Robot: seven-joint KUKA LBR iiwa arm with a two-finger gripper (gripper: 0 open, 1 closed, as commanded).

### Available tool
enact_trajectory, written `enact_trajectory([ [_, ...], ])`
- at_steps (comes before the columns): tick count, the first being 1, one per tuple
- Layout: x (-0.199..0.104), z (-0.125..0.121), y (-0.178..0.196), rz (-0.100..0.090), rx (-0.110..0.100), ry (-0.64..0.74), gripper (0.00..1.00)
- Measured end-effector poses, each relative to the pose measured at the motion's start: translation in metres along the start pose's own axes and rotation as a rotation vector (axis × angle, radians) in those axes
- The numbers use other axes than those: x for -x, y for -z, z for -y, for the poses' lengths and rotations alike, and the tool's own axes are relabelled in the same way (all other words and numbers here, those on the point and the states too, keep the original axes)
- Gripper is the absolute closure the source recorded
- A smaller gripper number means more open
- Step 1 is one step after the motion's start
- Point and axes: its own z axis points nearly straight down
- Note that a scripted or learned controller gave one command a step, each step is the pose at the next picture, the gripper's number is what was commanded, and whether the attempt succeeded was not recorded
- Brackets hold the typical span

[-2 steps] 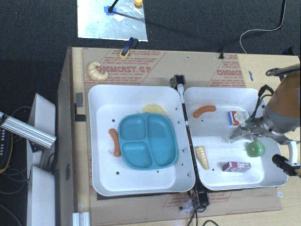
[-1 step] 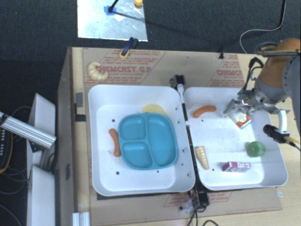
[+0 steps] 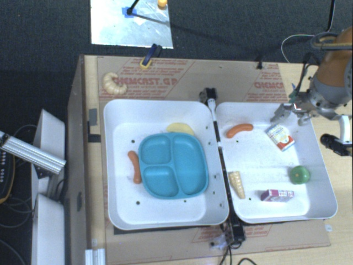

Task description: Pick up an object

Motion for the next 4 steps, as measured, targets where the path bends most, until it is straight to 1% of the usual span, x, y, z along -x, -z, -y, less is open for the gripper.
enact_trajectory([
  [1,0.0,0.026,-0.013,-0.001,-0.004,-0.003,0.0],
  [2,0.0,0.035,-0.036,-0.001,-0.004,-0.004,0.0],
  [3,-0.001,-0.021,-0.043,-0.001,-0.002,0.0,0.0],
  [4,0.0,0.001,-0.023,0.0,-0.002,-0.002,0.0],
])
